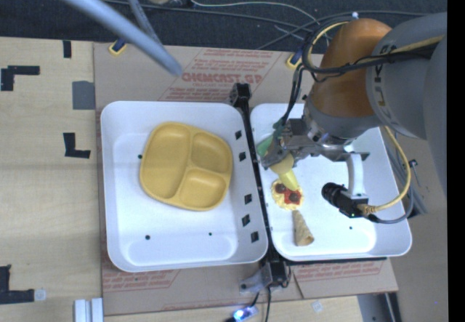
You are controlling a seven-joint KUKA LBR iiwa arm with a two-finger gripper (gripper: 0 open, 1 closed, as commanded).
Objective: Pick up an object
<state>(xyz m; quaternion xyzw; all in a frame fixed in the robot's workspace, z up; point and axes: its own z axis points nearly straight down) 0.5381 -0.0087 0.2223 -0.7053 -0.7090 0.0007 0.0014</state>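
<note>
In the right-hand shallow white plastic bin [385,237], the grey arm's gripper [285,155] hangs low near the bin's left wall, above a yellow, banana-like toy piece [288,179]; whether it is wide or narrow I cannot tell, the wrist hiding it. Just below that piece lies a small yellow item with a red centre [287,195], and below that a tan cone-shaped piece [301,228]. Left of this bin, a smooth yellow divided plate with three compartments [186,166] rests in the other white bin [116,190].
</note>
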